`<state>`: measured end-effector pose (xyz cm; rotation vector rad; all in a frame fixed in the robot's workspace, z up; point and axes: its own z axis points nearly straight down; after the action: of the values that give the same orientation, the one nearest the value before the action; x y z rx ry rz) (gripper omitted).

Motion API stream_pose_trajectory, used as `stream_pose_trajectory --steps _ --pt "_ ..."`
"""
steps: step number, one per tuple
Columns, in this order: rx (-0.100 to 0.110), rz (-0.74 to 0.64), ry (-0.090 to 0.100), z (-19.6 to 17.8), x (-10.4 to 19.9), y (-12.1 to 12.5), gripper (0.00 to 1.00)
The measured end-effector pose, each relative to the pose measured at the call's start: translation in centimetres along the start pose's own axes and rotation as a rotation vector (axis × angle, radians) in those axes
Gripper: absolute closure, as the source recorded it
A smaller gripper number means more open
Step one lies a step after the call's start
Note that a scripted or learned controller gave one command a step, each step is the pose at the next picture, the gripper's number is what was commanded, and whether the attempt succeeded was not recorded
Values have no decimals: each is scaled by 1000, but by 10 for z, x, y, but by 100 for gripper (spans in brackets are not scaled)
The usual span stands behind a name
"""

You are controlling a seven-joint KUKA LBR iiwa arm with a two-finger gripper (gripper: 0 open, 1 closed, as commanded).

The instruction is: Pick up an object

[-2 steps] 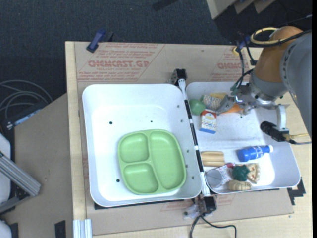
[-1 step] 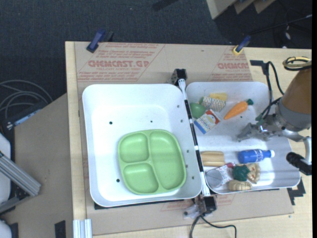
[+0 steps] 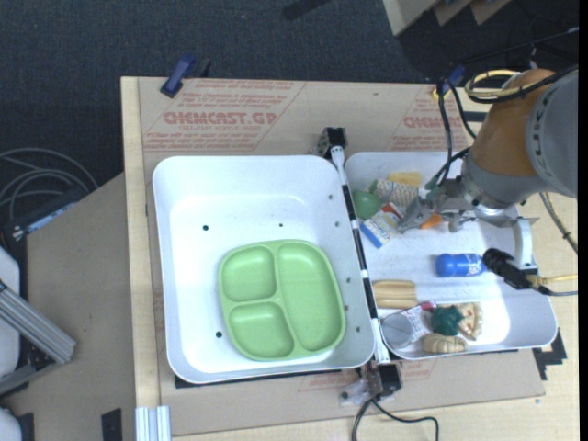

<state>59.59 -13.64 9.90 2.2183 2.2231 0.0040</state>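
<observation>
A green tray point(image 3: 278, 299) with three parts lies in the left bin point(image 3: 184, 200). In the right bin point(image 3: 542, 324), a blue bottle point(image 3: 457, 265) lies flat, long way pointing left to right. The end effector point(image 3: 424, 211) hangs over the bin's far end; I cannot tell its grip.

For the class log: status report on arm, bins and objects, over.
End effector low in right bin, grip state unreadable. Blue cylinder and other items loose around it. Green tray in left bin.

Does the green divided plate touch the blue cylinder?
Apart. The camera view shows the green divided plate in the left bin and the blue cylinder in the right bin, the bin walls between them.
</observation>
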Motion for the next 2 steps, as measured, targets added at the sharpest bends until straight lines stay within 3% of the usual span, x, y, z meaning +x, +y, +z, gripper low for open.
stream_pose_trajectory --steps 1,2 --pt "5 3 -1 15 -29 -50 0" --pt "2 1 -1 14 -57 61 0"
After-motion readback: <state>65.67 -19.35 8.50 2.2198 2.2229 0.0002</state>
